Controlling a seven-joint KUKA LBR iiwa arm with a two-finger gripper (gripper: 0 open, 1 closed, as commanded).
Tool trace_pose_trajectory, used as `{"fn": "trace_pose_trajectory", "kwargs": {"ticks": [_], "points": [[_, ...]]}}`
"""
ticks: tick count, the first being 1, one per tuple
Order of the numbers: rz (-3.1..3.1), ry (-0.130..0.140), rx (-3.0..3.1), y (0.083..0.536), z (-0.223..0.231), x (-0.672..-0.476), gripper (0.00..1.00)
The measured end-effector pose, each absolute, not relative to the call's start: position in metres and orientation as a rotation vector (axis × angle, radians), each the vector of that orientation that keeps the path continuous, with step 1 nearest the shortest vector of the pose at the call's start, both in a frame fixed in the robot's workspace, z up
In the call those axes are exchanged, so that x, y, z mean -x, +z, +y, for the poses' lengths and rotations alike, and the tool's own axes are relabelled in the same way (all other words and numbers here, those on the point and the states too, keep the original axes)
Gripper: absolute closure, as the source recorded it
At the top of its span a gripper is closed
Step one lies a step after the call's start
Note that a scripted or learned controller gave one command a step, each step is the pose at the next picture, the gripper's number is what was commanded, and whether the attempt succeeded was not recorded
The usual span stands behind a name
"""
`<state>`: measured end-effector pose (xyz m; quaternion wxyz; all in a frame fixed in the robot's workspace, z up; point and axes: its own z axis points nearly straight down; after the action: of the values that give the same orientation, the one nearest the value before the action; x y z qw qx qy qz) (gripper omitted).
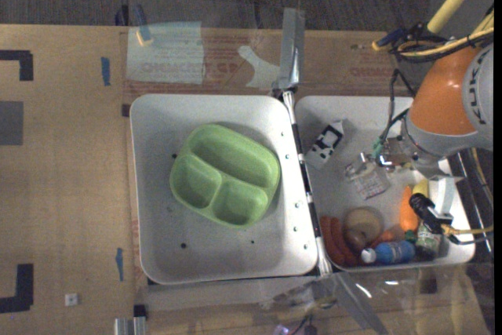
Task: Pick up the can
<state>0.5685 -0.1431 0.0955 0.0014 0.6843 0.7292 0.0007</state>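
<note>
The grey arm with its glossy orange band is reaching into the right bin (376, 101), a shallow white tray with rounded corners. The gripper (375, 161) is hanging over the middle of this bin, just above a crinkled scrap of clear plastic (367, 183); whether it is spread or closed cannot be told. What looks to be the can (362, 225), a round, dull tan-brown shape, is sitting near the bin's front wall, apart from the gripper and on the near side of it. A curved reddish-brown piece (336, 241) is lying against the can toward the bin's left wall, and a smooth blue bottle (394, 251) is lying along the front wall. A black-and-white toy (326, 142) is resting near the bin's far left corner.
</note>
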Motion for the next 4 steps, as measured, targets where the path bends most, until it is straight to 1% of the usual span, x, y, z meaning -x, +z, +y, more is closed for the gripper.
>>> {"fn": "trace_pose_trajectory", "kwargs": {"ticks": [1,2,3,4], "points": [[2.153,0.001,-2.284,0.109,-0.196,-0.617,0.00],[2.158,0.003,-2.278,0.086,-0.145,-0.572,0.00],[2.285,0.002,-2.154,0.193,-0.147,-0.530,0.00],[2.223,0.006,-2.214,0.086,-0.134,-0.509,0.00]]}}
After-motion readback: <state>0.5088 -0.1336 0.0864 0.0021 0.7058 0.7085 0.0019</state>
